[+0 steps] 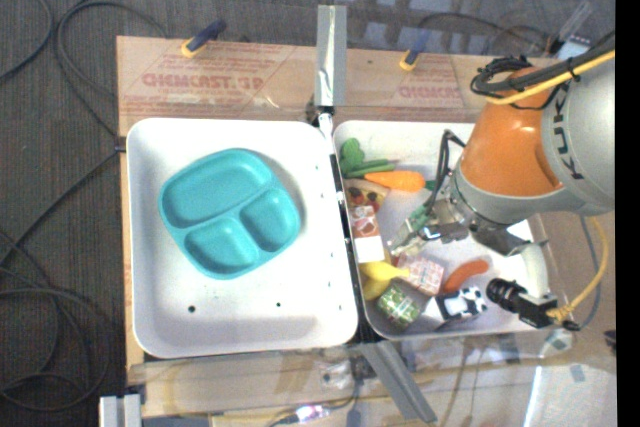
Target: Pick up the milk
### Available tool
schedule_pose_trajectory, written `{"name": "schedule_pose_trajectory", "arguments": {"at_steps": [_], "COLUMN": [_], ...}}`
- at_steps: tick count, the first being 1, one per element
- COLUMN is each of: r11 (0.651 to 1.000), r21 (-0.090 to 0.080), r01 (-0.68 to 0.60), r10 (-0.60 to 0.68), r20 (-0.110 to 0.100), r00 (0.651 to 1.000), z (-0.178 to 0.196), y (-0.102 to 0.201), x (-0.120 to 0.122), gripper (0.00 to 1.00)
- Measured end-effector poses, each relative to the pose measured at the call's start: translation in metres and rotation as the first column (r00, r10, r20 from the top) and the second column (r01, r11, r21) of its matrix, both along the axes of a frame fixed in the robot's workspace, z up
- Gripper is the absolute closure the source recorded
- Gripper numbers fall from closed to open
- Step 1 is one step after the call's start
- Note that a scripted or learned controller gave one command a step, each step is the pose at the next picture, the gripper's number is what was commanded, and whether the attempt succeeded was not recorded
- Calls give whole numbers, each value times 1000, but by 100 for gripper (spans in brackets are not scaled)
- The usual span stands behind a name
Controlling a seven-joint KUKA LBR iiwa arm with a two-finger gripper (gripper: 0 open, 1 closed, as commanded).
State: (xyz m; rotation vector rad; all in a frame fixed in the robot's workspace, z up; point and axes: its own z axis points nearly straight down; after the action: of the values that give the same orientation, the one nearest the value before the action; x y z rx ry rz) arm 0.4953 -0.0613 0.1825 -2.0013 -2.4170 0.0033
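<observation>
The milk (462, 304) is a small carton with black and white cow patches. It lies near the front edge of the right bin (395, 133), right of the middle. My gripper (418, 229) hangs over the middle of that bin, up and to the left of the milk and apart from it. The grey arm with its orange band (510, 155) reaches in from the right and covers the bin's right part. Nothing shows held at the gripper.
Around the gripper lie a carrot (396, 181), a green vegetable (352, 156), a patterned box (363, 207), a yellow fruit (378, 276), a green can (399, 306), a pink box (426, 273) and an orange-red piece (466, 271). The left bin (150, 315) holds a teal divided plate (231, 211).
</observation>
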Motion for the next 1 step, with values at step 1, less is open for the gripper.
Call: {"name": "schedule_pose_trajectory", "arguments": {"at_steps": [1], "r11": [986], "r21": [0], "r01": [-166], "r10": [166], "r20": [0], "r00": [986], "z": [18], "y": [24], "x": [-12], "gripper": [100]}}
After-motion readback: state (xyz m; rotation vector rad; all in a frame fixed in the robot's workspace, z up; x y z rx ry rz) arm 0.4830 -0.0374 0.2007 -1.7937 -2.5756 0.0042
